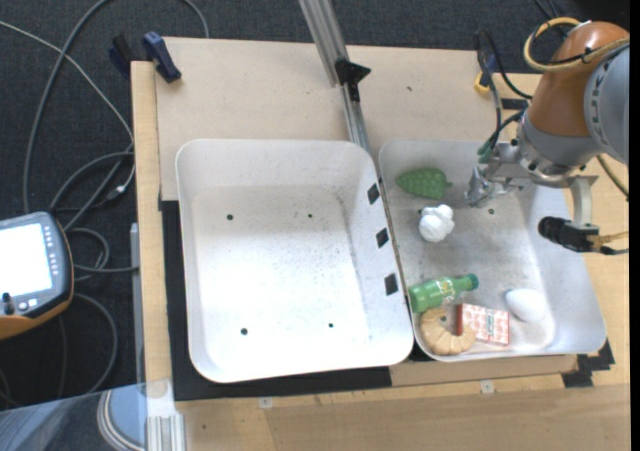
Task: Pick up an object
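The grey arm (585,99) with its orange band comes in from the upper right of the frame, and its gripper (484,187) hangs over the upper part of the right bin (575,289), above bare white floor; nothing sits between its fingers, and how far they stand apart cannot be told from this slanted view. Just left of the gripper, near the bin's upper left corner, lies a green leaf-shaped object (423,182), apart from the gripper. Below the leaf, near the middle of the bin's left half, rests a small white lumpy object (435,224). Lower down, a green bottle (441,290) lies on its side against the left wall. Along the bottom edge sit a tan ring-shaped pastry (447,332), a small red and white packet (485,324) just beside it on the right, and a white rounded object (526,305) at the lower right. The left bin (200,169) fills the centre of the frame on the bench (250,89). A handheld control pendant (30,269) lies at the far left on the dark floor.
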You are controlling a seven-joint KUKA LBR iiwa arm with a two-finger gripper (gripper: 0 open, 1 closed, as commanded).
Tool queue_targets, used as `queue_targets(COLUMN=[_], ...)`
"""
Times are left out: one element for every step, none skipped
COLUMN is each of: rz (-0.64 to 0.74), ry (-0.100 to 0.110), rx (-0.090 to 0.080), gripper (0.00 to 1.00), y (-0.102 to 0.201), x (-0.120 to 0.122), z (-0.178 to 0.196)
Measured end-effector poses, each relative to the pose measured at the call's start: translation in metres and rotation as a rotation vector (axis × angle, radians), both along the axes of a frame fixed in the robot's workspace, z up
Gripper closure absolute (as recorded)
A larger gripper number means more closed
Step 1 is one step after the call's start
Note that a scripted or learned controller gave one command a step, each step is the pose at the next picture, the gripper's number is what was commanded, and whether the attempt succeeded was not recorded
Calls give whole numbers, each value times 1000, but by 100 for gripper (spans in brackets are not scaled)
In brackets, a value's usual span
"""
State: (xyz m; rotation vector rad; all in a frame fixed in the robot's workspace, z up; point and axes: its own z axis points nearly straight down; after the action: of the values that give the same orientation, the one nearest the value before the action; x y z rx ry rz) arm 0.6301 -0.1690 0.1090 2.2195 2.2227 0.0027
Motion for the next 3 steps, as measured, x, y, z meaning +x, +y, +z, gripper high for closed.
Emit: queue_targets(rz=[0,0,0], ry=[-5,-6,-5], rx=[-2,-2,-2], gripper=[100,100,100], y=[-6,1,1], x=[7,1,3], z=[48,103,142])
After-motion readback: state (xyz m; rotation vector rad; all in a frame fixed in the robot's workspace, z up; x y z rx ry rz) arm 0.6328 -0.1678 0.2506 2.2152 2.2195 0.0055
